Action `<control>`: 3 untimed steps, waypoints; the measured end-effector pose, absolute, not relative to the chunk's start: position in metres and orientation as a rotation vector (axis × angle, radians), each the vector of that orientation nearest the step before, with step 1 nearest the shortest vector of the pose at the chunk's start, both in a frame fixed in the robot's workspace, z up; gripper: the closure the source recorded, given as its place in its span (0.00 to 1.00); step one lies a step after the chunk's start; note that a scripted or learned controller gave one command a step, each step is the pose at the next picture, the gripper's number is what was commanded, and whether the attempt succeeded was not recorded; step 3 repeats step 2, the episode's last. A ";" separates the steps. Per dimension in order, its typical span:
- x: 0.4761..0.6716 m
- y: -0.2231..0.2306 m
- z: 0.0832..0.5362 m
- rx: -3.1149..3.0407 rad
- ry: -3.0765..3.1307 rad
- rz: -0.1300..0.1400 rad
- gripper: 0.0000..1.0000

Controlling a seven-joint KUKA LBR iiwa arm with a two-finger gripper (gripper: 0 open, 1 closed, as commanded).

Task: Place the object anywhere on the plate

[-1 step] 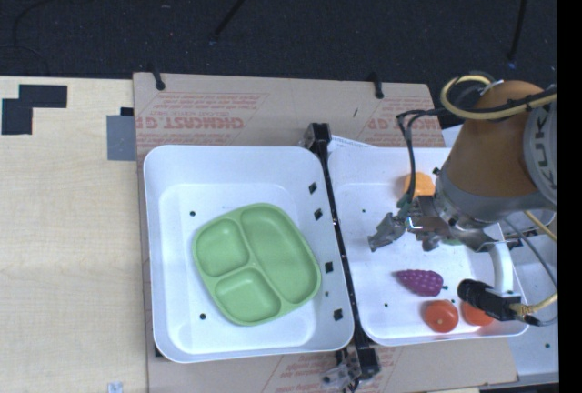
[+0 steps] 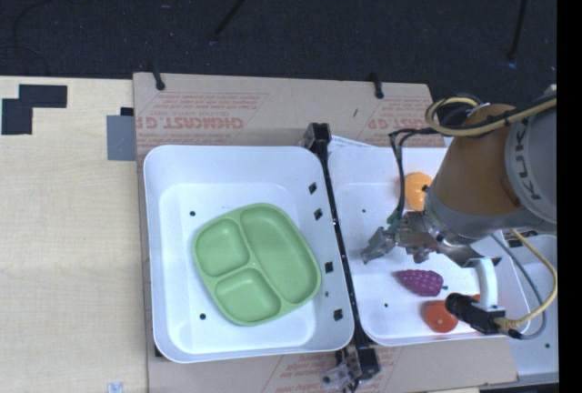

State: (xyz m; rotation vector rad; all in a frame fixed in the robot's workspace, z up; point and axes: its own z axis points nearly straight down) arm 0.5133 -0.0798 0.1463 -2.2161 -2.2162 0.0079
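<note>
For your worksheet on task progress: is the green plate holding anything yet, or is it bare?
Bare. The plate shows only its three green sections; the grapes lie in the right bin.

green plate (image 2: 256,265), left bin (image 2: 173,173), purple grapes (image 2: 419,280)

1. Bench (image 2: 64,236): pale wood-grain top, with black and grey patches near its far left.
2. Cardboard sheet (image 2: 273,114): brown, printed, flat on the bench beneath both bins.
3. Left bin (image 2: 173,173): shallow, white, on the cardboard.
4. Right bin (image 2: 364,173): shallow, white, touching the left bin's side.
</note>
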 end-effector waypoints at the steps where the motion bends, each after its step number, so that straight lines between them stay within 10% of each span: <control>1: 0.512 -0.079 0.092 -2.216 -2.216 0.007 0.00; 2: 0.512 -0.081 0.105 -2.224 -2.209 0.006 1.00; 3: 0.512 -0.081 0.105 -2.224 -2.209 0.006 1.00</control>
